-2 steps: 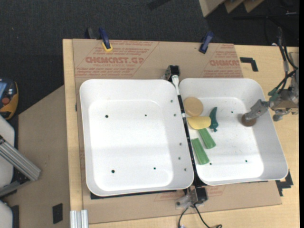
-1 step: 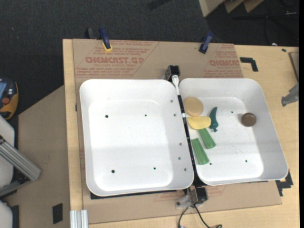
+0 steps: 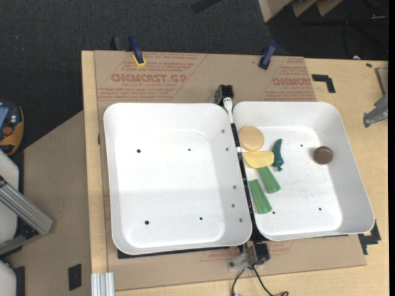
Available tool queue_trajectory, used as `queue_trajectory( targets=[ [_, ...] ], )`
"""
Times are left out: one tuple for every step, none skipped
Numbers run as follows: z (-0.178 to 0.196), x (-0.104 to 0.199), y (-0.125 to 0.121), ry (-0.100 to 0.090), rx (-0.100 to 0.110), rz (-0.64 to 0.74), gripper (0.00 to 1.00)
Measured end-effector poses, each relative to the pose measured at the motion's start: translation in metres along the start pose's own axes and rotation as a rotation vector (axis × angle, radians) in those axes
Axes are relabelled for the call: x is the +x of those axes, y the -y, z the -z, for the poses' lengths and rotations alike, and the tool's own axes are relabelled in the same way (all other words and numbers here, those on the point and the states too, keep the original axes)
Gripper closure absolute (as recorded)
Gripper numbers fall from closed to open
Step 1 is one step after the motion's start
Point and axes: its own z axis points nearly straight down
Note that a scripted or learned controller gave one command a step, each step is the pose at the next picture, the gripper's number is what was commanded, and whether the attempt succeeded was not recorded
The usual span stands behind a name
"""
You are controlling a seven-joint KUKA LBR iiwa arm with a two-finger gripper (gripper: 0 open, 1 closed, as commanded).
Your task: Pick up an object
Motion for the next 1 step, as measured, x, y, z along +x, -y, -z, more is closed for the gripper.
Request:
queue_trajectory(
  targets=[
    [0.0043, -0.0036, -0.0009, 0.001, 0.007, -0.006, 1.0]
  ],
)
